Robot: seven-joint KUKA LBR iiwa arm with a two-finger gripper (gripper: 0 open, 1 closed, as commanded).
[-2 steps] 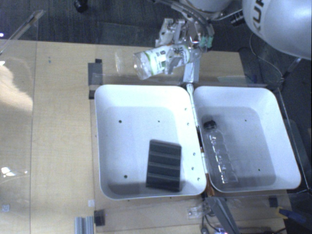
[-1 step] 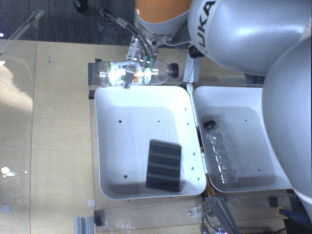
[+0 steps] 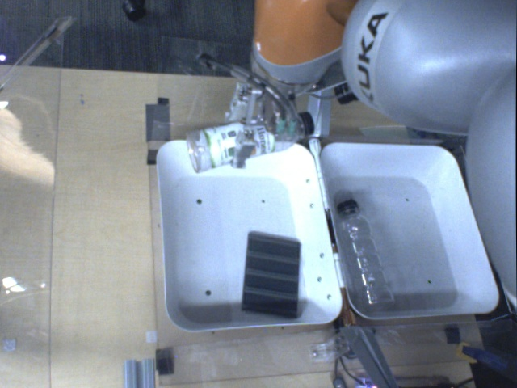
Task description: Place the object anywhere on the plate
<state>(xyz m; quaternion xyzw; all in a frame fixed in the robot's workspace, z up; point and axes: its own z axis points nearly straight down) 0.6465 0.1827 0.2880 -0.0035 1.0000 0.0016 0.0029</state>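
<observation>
Camera view gives us the claw (image 3: pixel 257 128) at the far rim of the left bin (image 3: pixel 182 297), below the arm's orange band (image 3: pixel 295 14). A clear bottle with a green-and-white label (image 3: pixel 226 146) lies on its side right at the claw, over that rim; we cannot tell whether the claw is gripping it. On the left bin's floor sits a black ribbed plate (image 3: pixel 272 274), well apart from that bottle. A second clear bottle (image 3: pixel 363 253) lies in the right bin (image 3: pixel 452 217) on the tabletop (image 3: pixel 97 217).

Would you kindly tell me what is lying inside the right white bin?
A clear plastic bottle with a dark cap lies along the right bin's left wall. The arm hides the bin's far right corner.
</observation>
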